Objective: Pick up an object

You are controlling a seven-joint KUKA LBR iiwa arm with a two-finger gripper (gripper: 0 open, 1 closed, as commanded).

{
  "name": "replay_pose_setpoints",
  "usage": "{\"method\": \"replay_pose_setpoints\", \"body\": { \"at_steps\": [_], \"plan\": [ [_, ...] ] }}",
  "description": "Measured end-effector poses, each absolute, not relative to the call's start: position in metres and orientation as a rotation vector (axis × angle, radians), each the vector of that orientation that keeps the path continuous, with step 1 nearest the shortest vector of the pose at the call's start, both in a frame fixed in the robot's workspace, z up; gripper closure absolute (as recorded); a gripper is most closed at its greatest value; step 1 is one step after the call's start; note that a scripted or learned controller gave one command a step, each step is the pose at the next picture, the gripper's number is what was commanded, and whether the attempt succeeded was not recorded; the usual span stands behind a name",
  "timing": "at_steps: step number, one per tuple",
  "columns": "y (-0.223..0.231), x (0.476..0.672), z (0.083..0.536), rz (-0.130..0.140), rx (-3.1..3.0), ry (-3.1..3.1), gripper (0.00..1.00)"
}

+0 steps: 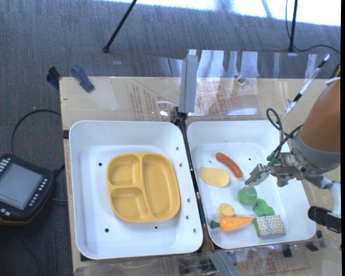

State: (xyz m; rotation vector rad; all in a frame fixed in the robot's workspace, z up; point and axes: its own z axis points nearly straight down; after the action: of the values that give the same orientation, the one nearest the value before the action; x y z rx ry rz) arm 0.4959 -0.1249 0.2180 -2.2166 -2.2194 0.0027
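the arm reaches in from the right over the right bin (287, 132), and its jaws (260, 175) hang just above a round green toy (247, 196) with nothing between them; whether they are spread or closed i cannot tell. around them in that bin lie a red sausage (229, 164), a pale yellow piece (215, 177), an orange carrot (234, 223) touching a small yellow bit (225, 211), a second green piece (264, 207) and a speckled block (270, 226). the left bin (86, 154) holds a yellow divided plate (142, 187), and a handheld controller (16, 187) sits on the floor to the left of the tabletop (138, 99).
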Motion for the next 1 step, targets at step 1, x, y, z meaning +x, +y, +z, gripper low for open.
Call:
{"method": "replay_pose_setpoints", "body": {
  "at_steps": [1],
  "plan": [
    [-0.0979, 0.4872, 0.2250, 0.001, -1.918, -2.483, 0.00]
  ]
}}
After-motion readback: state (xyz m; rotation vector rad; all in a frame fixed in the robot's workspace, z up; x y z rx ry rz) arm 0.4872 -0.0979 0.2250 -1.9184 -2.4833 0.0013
